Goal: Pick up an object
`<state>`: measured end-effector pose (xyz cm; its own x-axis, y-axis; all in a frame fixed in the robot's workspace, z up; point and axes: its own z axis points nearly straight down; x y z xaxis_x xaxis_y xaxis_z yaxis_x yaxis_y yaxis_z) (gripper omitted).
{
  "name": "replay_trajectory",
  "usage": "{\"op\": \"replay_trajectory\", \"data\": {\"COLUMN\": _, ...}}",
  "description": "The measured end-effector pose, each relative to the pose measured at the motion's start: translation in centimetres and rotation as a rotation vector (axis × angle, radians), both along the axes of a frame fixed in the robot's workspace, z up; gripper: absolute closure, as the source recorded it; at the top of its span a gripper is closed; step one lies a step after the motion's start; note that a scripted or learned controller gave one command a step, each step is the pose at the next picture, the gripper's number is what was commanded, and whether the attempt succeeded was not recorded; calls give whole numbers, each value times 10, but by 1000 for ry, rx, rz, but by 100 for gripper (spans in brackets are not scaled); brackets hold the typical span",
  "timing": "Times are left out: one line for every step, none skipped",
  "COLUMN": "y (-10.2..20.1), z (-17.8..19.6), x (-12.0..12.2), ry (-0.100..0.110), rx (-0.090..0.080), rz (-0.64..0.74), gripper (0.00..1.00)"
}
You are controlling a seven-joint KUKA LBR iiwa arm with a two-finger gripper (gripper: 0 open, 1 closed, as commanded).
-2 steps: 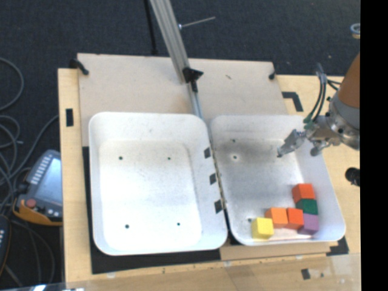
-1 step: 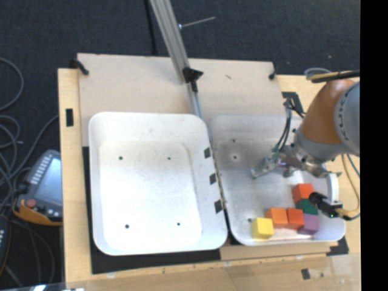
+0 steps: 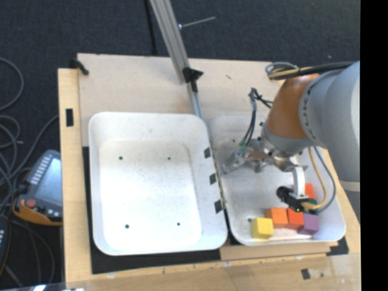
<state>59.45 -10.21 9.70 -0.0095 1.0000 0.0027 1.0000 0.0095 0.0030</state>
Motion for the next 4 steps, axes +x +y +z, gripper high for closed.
{"op": "replay_trajectory", "data": {"y": -46, "z": 132, "x": -15, "ry": -7, "rx": -7, "rz": -11, "gripper": 0}}
{"op": "replay_trajectory", "data": {"y": -18, "z": 23, "x": -18, "ry": 10, "rx": -2, "rz": -7, "gripper": 0}}
{"op": "replay_trajectory", "data": {"y": -4, "z": 1, "x": -80, "ry": 0, "rx": -3, "rz": -12, "gripper": 0}}
{"op": "replay_trajectory", "data": {"y": -82, "z": 39, "x": -14, "ry": -1, "rx": -7, "rz": -11, "gripper": 0}}
